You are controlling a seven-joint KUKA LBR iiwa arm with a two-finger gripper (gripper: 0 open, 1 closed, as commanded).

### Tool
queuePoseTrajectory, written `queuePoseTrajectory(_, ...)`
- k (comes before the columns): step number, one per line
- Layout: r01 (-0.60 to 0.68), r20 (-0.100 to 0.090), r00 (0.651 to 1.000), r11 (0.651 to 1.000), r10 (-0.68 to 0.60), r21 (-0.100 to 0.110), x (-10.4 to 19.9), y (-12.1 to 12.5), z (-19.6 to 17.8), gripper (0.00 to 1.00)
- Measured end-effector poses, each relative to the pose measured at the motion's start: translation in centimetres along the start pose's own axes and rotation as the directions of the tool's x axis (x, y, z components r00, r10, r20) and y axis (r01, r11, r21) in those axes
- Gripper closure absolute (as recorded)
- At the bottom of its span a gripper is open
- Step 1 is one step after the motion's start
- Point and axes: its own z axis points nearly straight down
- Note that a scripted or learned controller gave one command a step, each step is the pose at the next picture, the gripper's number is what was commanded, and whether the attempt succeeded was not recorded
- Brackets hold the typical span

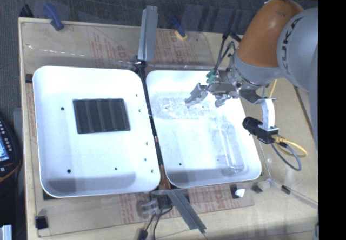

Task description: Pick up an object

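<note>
Clear plastic bottle [227, 150] is lying near the front right corner of the right bin [184, 177], lengthwise and hard to make out. Farther back in that bin a crumpled clear wrap [172, 107] is resting. Over it the tool [208, 97] is hovering — fingers spread apart, gripping nothing. Left of that bin, the left bin [54, 174] is holding a dark ribbed tray [101, 115].

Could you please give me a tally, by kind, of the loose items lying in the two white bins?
Dark ribbed rectangular pad, in the left bin: 1
Clear plastic items, in the right bin: 2, a crumpled one and a bottle-like one
Total: 3
</note>
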Motion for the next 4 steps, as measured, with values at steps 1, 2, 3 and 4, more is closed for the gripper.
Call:
queuePoseTrajectory(1,-0.214,0.002,0.977,0.977,0.214,-0.004,-3.7,1.9,-0.2,0.00)
queuePoseTrajectory(2,-0.111,0.000,0.994,0.994,0.111,-0.003,-5.6,-4.4,-1.3,0.00)
queuePoseTrajectory(3,-0.177,0.001,0.984,0.984,0.177,-0.004,-5.8,-0.8,-2.7,0.00)
queuePoseTrajectory(4,-0.281,-0.001,0.960,0.960,0.281,-0.005,-5.6,-6.7,-7.4,0.00)
